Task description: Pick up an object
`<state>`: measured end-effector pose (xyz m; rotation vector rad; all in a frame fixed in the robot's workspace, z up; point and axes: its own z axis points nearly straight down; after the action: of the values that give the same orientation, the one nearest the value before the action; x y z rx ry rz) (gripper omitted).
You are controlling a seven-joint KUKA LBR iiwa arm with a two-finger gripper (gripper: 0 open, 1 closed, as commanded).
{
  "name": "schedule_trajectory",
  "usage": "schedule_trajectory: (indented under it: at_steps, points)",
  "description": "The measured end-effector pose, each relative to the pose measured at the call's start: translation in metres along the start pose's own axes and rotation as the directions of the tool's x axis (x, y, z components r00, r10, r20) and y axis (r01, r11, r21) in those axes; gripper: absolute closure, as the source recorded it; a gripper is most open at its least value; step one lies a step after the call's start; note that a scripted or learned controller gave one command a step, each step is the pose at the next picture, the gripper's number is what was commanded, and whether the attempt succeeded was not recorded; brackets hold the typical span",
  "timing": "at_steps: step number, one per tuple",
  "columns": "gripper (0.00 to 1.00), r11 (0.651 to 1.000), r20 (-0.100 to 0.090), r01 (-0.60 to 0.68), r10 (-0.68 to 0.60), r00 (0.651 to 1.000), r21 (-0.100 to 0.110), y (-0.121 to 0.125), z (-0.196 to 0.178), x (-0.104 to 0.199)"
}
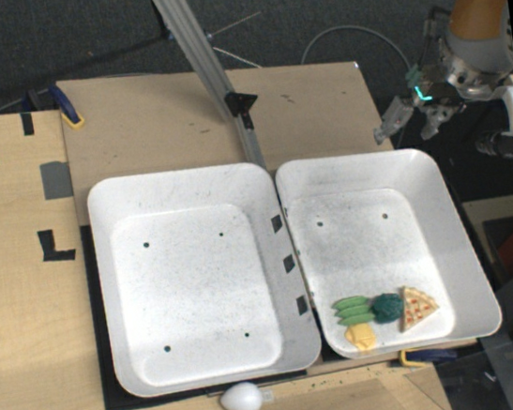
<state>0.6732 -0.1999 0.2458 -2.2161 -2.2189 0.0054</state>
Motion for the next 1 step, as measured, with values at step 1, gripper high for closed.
schedule_trajectory:
  at_steps: [1]
  points:
    - [0.00,1.000,0.003,0.001,-0.001,1.000,-0.004,0.0008,-0.0036,-0.0003]
